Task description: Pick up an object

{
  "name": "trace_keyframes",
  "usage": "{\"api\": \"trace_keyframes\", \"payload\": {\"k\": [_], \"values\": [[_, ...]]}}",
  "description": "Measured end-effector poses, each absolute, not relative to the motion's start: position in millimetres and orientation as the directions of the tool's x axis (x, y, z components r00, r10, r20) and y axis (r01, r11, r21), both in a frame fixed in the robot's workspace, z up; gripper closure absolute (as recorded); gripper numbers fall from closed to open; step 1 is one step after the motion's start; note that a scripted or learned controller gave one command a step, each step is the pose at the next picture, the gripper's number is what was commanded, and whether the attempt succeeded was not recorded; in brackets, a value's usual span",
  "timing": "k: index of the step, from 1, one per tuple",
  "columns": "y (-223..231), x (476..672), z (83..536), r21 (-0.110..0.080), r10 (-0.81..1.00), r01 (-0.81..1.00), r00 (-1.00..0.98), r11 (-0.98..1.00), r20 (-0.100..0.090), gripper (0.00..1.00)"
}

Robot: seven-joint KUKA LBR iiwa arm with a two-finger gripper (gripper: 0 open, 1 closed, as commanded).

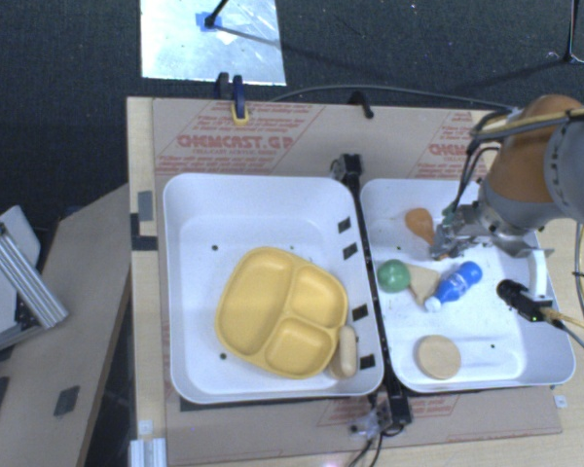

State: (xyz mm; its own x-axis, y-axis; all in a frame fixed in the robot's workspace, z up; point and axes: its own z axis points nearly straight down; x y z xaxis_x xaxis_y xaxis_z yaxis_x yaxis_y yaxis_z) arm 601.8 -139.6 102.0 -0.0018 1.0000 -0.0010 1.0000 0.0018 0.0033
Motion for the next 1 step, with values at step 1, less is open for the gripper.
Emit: {"api": "trace_keyframes", "payload": {"k": [1], "values": [[-138.6,599.4,165.9,0.007,1.000,1.000,-0.003,0.003,-0.001,1.00]]}}
